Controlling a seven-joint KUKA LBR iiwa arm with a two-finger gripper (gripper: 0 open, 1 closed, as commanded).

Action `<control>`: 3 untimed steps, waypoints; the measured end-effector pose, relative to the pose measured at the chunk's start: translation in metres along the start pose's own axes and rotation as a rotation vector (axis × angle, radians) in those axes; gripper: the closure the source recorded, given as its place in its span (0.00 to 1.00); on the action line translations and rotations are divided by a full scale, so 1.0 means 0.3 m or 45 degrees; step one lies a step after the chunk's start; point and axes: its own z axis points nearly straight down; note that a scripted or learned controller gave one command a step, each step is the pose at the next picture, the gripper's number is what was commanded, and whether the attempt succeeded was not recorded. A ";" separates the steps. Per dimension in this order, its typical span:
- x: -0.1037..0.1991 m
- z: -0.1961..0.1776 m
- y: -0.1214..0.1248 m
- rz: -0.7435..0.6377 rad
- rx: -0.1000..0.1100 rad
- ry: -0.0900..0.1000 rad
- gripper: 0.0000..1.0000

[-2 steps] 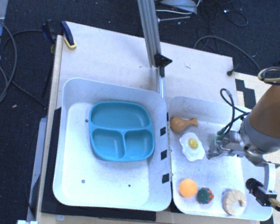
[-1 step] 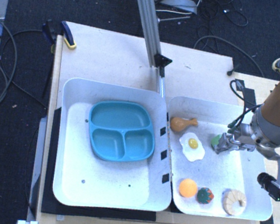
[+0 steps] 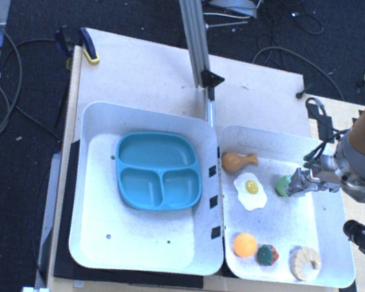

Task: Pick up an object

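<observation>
— Hovering low, the claw (image 3: 294, 184): closed or open?
— Can't tell; a small green object (image 3: 281, 186) touches its tip on the left, too hidden to judge its long axis.

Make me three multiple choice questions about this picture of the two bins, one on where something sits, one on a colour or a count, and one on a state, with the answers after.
1. Where is the blue divided tray?
A. In the left bin
B. In the right bin
C. On the bench outside both bins

2. How many compartments does the tray have?
A. Two
B. Three
C. Five

3. How does the fried egg lie?
A. Flat, yolk up
B. Stacked on the orange ball
C. Standing on edge

Answers: 1 A, the tray rests on the left bin floor. 2 B, two ridges divide it into three. 3 A, its yellow yolk faces the camera, apart from the orange ball.
</observation>
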 end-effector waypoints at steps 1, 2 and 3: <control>0.168 -0.033 -0.031 -0.007 0.005 0.004 1.00; 0.348 -0.059 -0.052 -0.008 0.006 0.004 1.00; 0.549 -0.023 -0.071 -0.008 0.007 0.004 1.00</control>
